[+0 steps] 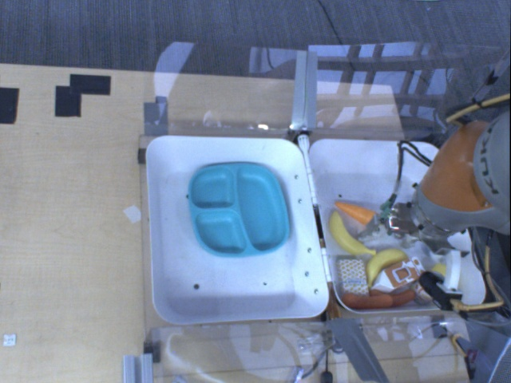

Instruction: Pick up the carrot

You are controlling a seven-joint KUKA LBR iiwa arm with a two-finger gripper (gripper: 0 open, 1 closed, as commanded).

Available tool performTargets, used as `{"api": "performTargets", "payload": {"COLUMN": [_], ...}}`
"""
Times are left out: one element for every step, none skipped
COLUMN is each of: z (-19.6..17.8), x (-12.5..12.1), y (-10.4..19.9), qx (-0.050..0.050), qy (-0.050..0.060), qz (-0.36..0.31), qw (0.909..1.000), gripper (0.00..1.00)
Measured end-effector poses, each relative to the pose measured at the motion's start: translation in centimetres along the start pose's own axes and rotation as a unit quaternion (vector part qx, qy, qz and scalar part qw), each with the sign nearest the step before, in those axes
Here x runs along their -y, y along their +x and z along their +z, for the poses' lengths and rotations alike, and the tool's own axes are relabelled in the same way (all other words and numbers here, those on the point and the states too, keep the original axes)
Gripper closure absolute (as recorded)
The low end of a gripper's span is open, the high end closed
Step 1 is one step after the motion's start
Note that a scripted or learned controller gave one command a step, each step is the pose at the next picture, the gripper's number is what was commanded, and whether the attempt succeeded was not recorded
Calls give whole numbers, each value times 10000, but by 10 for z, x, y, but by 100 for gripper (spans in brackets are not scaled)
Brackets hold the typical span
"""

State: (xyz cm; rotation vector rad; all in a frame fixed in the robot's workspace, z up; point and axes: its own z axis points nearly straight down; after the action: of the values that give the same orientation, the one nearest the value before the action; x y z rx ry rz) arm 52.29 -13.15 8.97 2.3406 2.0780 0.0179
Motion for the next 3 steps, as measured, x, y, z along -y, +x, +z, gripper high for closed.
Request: {"api": "performTargets", "payload": {"z": [3,-10,-10], "x": [-87,-89,-89], "y": [33,35,35], "qx": [-5,-8,-8], "qy": [28,-10,-9], "qz": [-1164,-1199,-1199], "qw": [9932,9928,9928], "gripper": [0,100,0]}}
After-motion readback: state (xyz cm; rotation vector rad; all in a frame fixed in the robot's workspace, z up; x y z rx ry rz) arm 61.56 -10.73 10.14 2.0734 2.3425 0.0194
